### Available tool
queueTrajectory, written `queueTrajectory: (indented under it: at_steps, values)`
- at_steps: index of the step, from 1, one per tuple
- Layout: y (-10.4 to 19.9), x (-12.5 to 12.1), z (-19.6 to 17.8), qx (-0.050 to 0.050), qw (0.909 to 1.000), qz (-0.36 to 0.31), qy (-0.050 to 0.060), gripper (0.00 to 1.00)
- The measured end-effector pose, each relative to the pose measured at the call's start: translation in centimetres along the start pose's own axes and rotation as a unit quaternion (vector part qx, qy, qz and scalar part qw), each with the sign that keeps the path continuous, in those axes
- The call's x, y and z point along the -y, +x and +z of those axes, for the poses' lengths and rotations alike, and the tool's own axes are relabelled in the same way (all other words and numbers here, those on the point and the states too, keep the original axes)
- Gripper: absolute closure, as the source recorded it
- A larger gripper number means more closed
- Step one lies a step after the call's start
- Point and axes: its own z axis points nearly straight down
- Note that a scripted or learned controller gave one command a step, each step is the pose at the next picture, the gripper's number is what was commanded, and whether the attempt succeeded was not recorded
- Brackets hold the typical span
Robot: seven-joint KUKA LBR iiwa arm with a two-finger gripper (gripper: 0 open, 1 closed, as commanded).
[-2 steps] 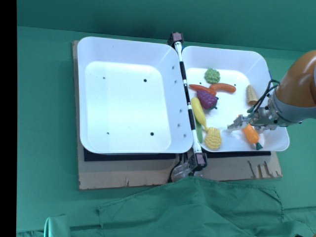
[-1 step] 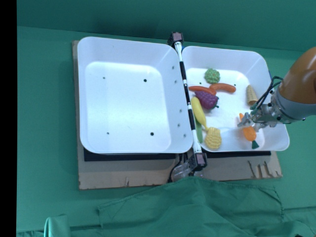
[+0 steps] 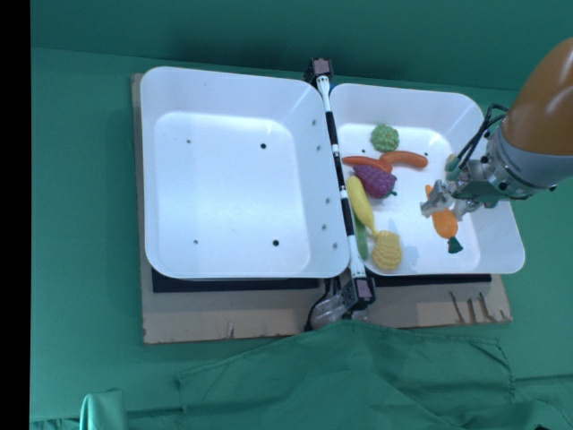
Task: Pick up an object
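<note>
Two shallow white bins sit side by side on a sheet of cardboard (image 3: 224, 330) over green cloth. The left bin (image 3: 235, 173) holds no objects; a few small dark dots mark its floor. The right bin (image 3: 421, 106) holds a scatter of toy food: a green bumpy piece (image 3: 385, 137) near the back, an orange-red sausage (image 3: 405, 159) just in front of it, a red chili (image 3: 365, 162) touching the purple grapes (image 3: 375, 182), a yellow banana (image 3: 360, 202) lying along the left wall, a green pod (image 3: 361, 238) below it, and a yellow corn cob (image 3: 387, 252) near the front corner. By the right wall lies an orange carrot (image 3: 445, 223) with a dark green tip. The gripper (image 3: 440, 202) hangs low over the carrot's upper end, at or just above it; whether its jaws are spread or closed, or grasping the carrot, cannot be told from this angle. No writing or label can be read on anything.
</note>
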Motion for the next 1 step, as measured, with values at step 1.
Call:
queueTrajectory:
  at_steps: [1]
  values:
    - [4.56,-0.08,-6.4,-0.001,1.0,0.0,-0.001,1.0]
